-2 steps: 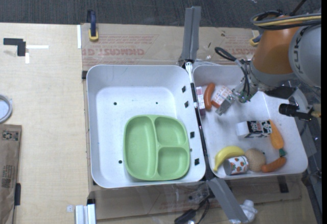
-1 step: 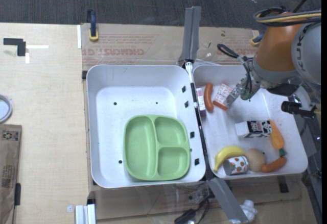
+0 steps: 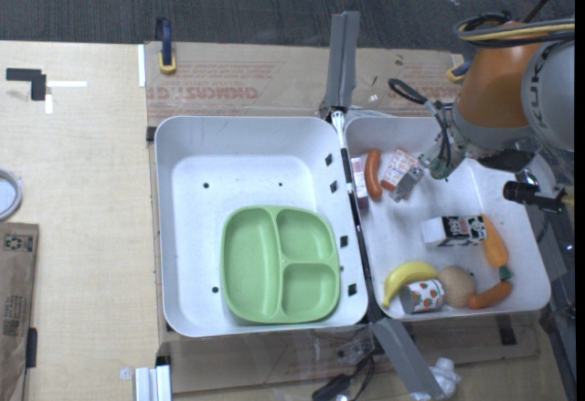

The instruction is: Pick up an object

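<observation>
Nearest in the right bin (image 3: 535, 280): banana (image 3: 407, 278), small can (image 3: 421, 297), carrot (image 3: 489, 295). Mid-bin, a milk carton (image 3: 454, 229). Farther back, a sausage (image 3: 372, 174) and a red-and-white packet (image 3: 396, 169), just left of the hand (image 3: 410, 182). Hand low over the bin floor; whether apart or together cannot be told. Left bin (image 3: 174, 207) with green divided plate (image 3: 281, 264).

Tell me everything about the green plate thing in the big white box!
The green plate is a pale green tray with rounded corners, plastic by its look, split into three compartments: one long one on the left and two smaller ones on the right. Nothing lies in it. It sits flat in the left bin, towards the near right corner, slightly turned. Only the bin's floor touches it.
</observation>
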Controlling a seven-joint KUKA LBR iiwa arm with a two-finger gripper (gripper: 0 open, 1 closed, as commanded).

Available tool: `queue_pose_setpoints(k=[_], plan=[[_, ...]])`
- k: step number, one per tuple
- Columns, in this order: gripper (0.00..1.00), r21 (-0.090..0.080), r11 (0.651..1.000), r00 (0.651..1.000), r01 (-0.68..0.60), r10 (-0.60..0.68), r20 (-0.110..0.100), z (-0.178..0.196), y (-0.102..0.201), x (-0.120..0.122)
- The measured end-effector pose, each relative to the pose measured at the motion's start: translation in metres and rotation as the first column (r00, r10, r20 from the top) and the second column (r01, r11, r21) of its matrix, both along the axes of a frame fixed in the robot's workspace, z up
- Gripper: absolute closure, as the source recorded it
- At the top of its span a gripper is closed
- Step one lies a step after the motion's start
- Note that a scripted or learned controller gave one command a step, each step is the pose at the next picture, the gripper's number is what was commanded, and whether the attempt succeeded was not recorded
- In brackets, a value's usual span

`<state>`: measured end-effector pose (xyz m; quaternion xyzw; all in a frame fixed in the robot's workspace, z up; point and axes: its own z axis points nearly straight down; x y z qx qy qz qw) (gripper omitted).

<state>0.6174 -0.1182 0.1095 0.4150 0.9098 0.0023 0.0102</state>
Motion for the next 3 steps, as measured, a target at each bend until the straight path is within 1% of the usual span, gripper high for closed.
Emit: queue_pose_setpoints(k=[1,2,3], plan=[[0.00,0.001,0.999,0.999,0.034,-0.034,-0.006,-0.010,0.007,0.032],[1.00,-0.002,0.999,0.999,0.036,-0.036,0.005,0.002,0.005,0.034],[0.00,-0.002,0.999,0.999,0.036,-0.036,0.004,0.002,0.005,0.034]])
